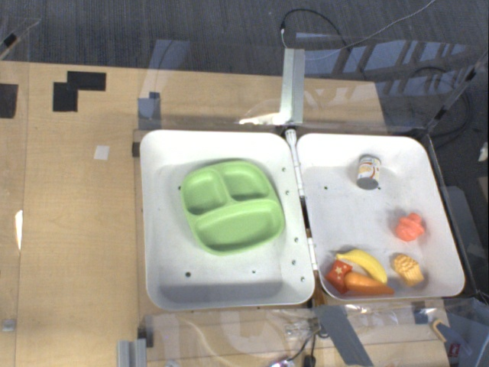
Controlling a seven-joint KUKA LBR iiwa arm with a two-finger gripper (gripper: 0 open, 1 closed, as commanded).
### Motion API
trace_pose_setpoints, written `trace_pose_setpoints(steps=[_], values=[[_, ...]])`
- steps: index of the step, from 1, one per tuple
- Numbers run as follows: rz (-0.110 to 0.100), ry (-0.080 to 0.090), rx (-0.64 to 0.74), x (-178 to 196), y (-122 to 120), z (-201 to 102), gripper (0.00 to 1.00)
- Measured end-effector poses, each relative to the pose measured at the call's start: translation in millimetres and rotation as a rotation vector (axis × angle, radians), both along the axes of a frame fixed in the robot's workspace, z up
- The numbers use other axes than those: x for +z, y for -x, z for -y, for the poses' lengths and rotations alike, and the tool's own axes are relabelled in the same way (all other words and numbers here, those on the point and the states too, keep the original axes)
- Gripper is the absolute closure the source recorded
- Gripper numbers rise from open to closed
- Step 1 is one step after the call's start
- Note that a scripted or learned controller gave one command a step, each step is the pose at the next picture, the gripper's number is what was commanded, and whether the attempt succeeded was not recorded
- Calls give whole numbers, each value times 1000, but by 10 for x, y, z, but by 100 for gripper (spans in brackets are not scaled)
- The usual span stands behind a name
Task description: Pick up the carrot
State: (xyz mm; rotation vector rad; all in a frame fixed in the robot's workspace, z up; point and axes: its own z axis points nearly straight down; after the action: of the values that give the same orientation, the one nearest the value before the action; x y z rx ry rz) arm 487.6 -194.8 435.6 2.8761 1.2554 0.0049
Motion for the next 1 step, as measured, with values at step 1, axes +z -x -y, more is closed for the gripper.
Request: trace_pose_setpoints(steps=[1], values=[[-2, -1, -113, -815, -3, -188, 0]])
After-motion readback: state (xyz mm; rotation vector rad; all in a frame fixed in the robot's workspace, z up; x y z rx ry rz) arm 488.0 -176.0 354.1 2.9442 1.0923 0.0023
